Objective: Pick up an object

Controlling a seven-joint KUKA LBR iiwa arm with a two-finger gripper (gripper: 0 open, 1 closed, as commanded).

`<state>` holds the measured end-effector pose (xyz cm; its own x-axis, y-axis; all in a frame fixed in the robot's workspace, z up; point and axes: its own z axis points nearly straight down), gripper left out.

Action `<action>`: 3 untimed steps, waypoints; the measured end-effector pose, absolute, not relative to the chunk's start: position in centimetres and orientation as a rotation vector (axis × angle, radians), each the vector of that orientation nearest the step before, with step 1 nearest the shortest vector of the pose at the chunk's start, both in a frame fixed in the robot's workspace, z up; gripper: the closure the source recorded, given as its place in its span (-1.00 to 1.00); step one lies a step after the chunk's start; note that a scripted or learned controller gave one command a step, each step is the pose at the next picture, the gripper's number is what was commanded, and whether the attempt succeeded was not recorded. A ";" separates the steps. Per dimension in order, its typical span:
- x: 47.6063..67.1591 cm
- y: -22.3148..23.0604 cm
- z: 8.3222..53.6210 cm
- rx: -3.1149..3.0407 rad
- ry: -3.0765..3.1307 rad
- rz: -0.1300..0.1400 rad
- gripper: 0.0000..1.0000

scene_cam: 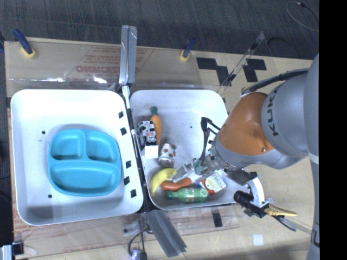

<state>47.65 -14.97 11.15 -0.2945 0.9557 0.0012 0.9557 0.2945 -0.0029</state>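
Observation:
The right bin (181, 108) holds several small items. An orange carrot (156, 124) lies beside a black-and-white box (146, 133), with a patterned cup (167, 154) below them. Along the near wall are a yellow banana (159, 179), a red sausage-like piece (177, 185), a green bottle (187, 195) and a white-and-orange packet (214, 183). My gripper (190, 170) is low in this bin, just above the red piece and the banana's right end. Whether it touches either is unclear. The arm's orange band (246, 131) covers the bin's right side.
The left bin (24, 140) holds a blue compartment tray (84, 161). A metal divider (128, 53) runs between the bins. Blue clamps (24, 43) sit at the bench's far edge.

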 end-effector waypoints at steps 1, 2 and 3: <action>58.4 -18.6 9.2 -1.927 -2.480 0.002 -1.00; 62.7 -15.4 9.2 -1.860 -2.532 -0.001 -1.00; 62.8 -15.3 10.3 -1.851 -2.538 0.000 1.00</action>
